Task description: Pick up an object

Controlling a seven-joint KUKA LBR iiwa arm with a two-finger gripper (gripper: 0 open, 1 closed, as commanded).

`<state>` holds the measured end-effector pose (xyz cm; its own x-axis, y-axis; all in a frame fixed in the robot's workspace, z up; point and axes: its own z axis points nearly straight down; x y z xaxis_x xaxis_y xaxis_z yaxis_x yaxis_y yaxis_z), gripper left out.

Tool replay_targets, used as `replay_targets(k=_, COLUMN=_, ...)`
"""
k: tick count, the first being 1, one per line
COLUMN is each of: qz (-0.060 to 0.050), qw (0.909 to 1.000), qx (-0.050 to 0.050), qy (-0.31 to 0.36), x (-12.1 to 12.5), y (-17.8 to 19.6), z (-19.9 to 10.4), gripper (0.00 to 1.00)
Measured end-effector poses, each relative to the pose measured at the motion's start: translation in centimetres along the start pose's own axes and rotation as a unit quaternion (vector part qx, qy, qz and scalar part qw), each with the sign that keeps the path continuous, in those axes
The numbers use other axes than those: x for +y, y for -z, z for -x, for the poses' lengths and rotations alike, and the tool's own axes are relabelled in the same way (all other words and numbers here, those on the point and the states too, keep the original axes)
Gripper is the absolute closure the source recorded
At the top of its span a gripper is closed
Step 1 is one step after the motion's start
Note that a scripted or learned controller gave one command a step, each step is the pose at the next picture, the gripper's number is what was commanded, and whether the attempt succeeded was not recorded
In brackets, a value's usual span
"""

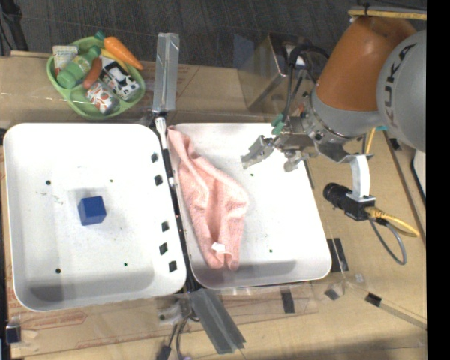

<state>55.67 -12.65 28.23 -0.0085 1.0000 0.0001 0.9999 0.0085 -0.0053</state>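
A pink cloth lies crumpled along the left side of the right bin, running from its far corner toward the near edge. A small blue cube sits in the left bin, left of its middle. My gripper hangs over the far part of the right bin, just right of the cloth's upper end. Its fingers are spread apart and open, with nothing between them.
A green bowl with toy food, including an orange carrot, stands on the bench beyond the left bin. A grey divider bar runs between the bins at the back. The arm's bulk looms at the right.
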Motion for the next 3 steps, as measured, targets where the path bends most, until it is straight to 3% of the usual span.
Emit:
replay_targets(k=1, qz=-0.001, qw=0.9997, qx=0.000, qy=0.026, x=0.8, y=-15.0, z=-2.1, gripper=0.00)
replay_targets(k=2, qz=0.001, qw=0.9995, qx=0.000, qy=-0.033, x=3.1, y=-9.0, z=-5.8, gripper=0.00)
replay_targets(k=3, qz=0.001, qw=0.9995, qx=0.000, qy=-0.031, x=3.7, y=-5.3, z=-3.7, gripper=0.00)
